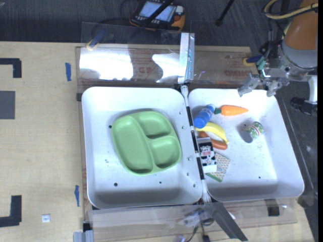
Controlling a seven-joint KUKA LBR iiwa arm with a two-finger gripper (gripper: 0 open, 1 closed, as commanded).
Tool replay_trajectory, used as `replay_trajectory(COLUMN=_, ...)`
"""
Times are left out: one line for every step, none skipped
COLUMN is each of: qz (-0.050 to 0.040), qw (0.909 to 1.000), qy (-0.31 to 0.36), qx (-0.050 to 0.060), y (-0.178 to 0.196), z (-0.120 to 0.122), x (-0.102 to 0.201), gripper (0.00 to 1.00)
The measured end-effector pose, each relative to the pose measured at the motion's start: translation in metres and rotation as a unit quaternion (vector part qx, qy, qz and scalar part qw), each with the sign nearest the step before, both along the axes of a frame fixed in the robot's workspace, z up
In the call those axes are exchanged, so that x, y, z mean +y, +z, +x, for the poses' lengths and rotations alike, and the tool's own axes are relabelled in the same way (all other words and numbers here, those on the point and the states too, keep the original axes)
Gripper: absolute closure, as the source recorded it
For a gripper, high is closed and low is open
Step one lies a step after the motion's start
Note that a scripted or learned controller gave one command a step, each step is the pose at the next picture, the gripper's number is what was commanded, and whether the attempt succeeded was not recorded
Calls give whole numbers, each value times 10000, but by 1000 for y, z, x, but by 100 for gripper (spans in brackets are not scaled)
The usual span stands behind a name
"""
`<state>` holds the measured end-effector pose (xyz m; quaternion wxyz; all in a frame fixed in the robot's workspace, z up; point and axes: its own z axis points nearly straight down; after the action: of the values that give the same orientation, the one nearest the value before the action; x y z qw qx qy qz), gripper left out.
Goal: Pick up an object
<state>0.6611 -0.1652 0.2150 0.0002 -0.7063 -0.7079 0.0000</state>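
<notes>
Two white bins on a wooden bench; the end effector hovers spread wide, holding nothing, above the carrot.

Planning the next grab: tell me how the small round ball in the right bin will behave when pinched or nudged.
The ball looks round, so a nudge would probably send it rolling across the right bin. It sits apart from the carrot and banana, so nothing nearby would stop it. Its curved surface may slip out of a pinch.
</notes>
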Motion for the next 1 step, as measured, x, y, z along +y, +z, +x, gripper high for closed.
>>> replay_trajectory(qz=-7, qw=10000, qy=85, qx=-15, y=-118, z=6, x=4, gripper=0)
